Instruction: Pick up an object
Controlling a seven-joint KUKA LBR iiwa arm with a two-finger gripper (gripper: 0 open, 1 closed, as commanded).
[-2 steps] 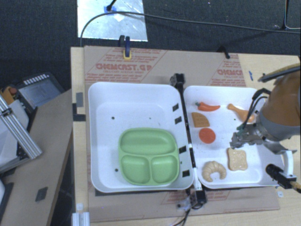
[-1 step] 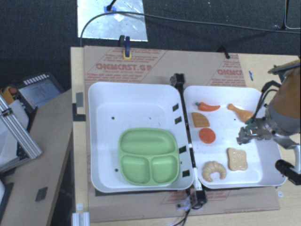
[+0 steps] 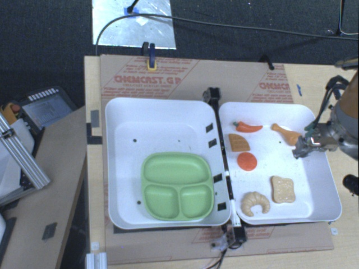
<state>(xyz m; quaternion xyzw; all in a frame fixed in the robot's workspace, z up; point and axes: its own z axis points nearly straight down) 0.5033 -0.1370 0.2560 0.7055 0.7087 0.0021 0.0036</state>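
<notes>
The surface (image 3: 185,72) carries two shallow white bins side by side on brown cardboard, and the arm comes in over the right edge of the right bin (image 3: 322,198). The left bin (image 3: 162,116) holds a green divided tray (image 3: 176,185) toward its near right corner.

All the small things lie in the right bin. The gripper (image 3: 303,148) hangs just inside that bin's right wall, roughly halfway along it; from where I stand I cannot tell how the fingers are set, as their tips blur into the white floor, and I see nothing between them.

The nearest thing to it is an orange drumstick-shaped piece (image 3: 286,133), just beside the gripper on its left and a little toward the far wall. Its long axis runs on a slant, from the far left down toward the right wall, so its fatter end points at the gripper.

A slice of toast (image 3: 282,189) lies toward the near edge. A croissant (image 3: 255,203) sits by the near left corner. Along the left wall run a brown wedge (image 3: 239,143), a red disc (image 3: 247,161) just below it and a red-orange pepper (image 3: 248,127) by the far wall.

My guess is the drumstick is the likely pick, calling for a short shift left. There is bare floor around it, though the right wall is close behind the gripper.
</notes>
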